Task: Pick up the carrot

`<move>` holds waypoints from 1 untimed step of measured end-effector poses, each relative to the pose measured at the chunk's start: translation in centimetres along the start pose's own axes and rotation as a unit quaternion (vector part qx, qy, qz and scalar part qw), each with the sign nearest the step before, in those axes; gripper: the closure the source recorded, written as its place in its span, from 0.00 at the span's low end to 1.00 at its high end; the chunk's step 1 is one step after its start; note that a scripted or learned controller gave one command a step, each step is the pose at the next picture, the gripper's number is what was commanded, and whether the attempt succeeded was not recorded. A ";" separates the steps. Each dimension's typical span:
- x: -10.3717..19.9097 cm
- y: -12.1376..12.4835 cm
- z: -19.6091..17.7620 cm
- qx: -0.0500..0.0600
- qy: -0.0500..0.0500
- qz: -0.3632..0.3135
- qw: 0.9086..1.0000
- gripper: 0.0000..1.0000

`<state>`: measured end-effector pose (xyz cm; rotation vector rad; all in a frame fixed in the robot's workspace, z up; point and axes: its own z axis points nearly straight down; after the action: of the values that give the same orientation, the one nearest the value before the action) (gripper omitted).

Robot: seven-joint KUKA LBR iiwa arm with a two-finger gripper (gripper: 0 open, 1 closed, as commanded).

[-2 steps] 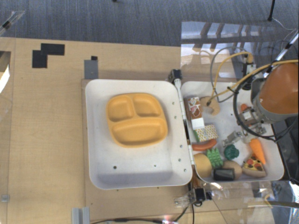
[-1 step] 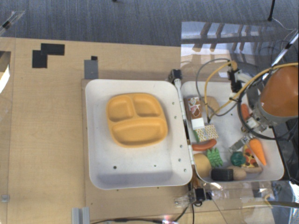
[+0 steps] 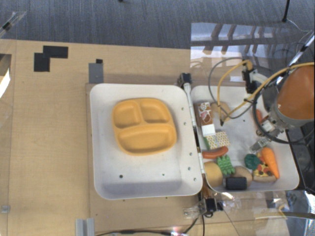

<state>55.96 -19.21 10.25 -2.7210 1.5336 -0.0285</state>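
The carrot [image 3: 269, 161] is a stubby orange cone with a green leafy tuft [image 3: 252, 161] at its nine o'clock. It lies toward four o'clock in the right bin [image 3: 290, 181]. One carrot, two white bins, and one yellow divided plate [image 3: 143, 125] in the left bin [image 3: 106, 176]. The gripper [image 3: 259, 142] hangs just at the carrot's eleven o'clock; whether it is clenched I cannot tell.

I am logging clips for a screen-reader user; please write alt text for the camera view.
A grey arm with an orange band reaches from the right over the right bin, its gripper just above the carrot among other toy food. The left bin holds a yellow divided plate.
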 end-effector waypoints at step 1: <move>-2.8 -8.7 -5.3 -0.005 -0.002 0.076 0.997 1.00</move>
<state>61.83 -12.36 15.70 -2.6001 1.7396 -0.0143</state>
